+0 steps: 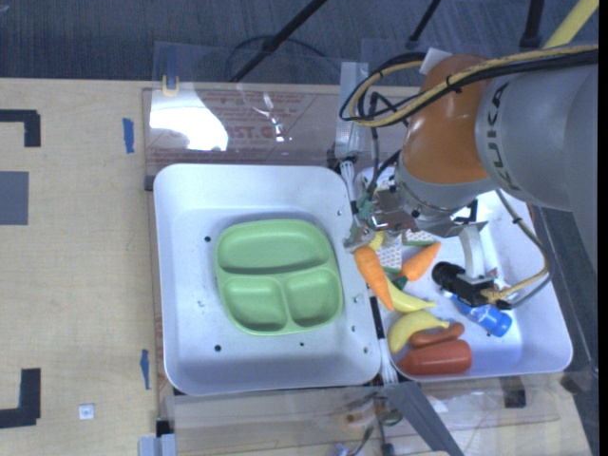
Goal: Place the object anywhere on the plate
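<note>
The pale wooden bench (66,255) carries the whole setup, and the grey arm (532,131) with its orange band leans in over it from the right, bent down so the wrist hangs low over the near-left corner of the right bin (541,335). The left bin (180,283) holds just the green divided plate (275,245), sitting flat about in its middle with all three compartments bare. The right bin has a heap of toy food: a red piece (439,357) at the front, a banana (410,301) above it, a short carrot (421,260) farther in. The likely target, to my eye, is the long carrot (373,272) lying against the wall between the two bins. Its long axis slants from upper left to lower right, and its upper end sits just under the pincer (373,221). The pincer is right above that end, very close, but the wrist hides it, so I cannot tell whether it is apart or together, or whether it has the long carrot at all. From there the plate lies off to the left, across the dividing wall, so the carry would be a short sideways hop.
</note>
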{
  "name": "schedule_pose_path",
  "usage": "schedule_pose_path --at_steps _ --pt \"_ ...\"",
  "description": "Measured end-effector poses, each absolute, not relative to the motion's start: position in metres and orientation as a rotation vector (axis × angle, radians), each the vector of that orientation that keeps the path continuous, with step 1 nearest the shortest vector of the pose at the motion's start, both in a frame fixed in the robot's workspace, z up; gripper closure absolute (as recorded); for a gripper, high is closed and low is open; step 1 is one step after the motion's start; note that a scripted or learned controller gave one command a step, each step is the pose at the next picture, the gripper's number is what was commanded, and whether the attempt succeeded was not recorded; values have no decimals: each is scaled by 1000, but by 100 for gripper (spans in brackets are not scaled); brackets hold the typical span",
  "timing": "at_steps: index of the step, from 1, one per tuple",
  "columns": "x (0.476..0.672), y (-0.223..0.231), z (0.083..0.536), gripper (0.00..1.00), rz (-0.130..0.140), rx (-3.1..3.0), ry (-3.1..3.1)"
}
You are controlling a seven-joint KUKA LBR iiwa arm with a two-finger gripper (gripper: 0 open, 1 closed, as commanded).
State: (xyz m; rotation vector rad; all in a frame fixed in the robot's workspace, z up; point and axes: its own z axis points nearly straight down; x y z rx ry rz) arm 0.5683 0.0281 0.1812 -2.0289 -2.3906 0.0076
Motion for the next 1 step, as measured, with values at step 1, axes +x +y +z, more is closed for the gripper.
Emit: schedule_pose_path --at_steps 1 --pt "568 28 181 0 7 -2029 -2391"
